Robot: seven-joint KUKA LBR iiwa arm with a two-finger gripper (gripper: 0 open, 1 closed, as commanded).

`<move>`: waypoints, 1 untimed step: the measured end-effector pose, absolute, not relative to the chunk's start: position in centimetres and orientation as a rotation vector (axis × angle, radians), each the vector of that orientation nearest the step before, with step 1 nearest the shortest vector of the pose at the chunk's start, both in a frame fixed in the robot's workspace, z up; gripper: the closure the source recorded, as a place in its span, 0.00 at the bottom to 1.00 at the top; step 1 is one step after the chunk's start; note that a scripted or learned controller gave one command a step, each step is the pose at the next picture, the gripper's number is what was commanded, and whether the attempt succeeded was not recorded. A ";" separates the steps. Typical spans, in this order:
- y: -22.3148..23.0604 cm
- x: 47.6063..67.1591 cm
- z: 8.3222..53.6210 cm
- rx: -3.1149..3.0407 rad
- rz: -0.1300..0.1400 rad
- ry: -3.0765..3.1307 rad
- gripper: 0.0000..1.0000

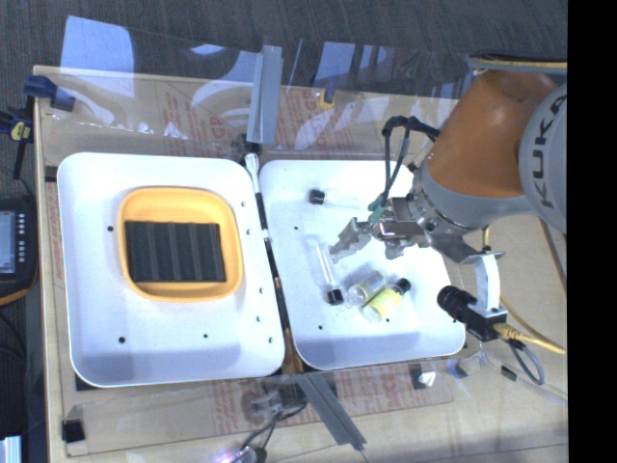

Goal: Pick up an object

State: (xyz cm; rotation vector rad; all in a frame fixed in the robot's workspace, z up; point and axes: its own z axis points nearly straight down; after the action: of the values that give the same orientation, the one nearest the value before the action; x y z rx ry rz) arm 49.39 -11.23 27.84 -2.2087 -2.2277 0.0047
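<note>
hand | fingers spread open, holding nothing | above right bin, near clear tube

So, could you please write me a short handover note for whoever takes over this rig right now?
Gripper: over the right bin, above its middle, nothing visibly held.
Right bin: a clear tube with a black cap, a small yellow-capped bottle beside it, and another black-capped item near the far wall.
Left bin: a yellow tray with a dark insert.
Done: no pick visible.
Left: descend, grasp one object, lift.
</note>
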 end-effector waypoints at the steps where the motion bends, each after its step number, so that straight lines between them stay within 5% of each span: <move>1: -20.1 47.7 21.4 -2.146 0.005 -2.289 0.00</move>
State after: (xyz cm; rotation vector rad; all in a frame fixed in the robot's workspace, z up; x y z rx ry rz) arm 47.70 -20.11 21.37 -2.1463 -2.2890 0.0051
